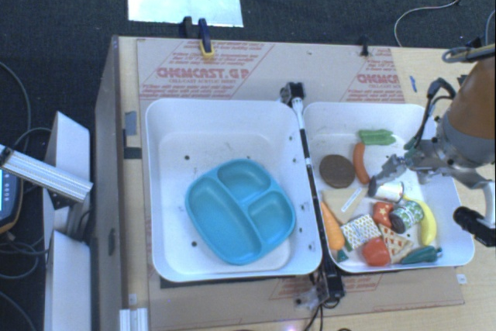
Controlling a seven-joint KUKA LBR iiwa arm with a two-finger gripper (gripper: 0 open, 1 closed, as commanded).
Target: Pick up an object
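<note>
Nearest us, along the front of the right bin [465, 244], lay a crowd of toy food: a red tomato [375, 252], a cracker [360, 230], a carrot [331, 227] and a banana [427, 221]. Just behind them our gripper [387, 176] hovered low over the pile; we could not tell whether its jaws were open or closed, and nothing showed between them. We judged the pick not yet made. Next we would need to descend squarely onto one piece. Farther back lay a brown disc [337, 170] and a green bean [377, 137]. The left bin [167, 167] held a blue divided plate [240, 211].
</note>
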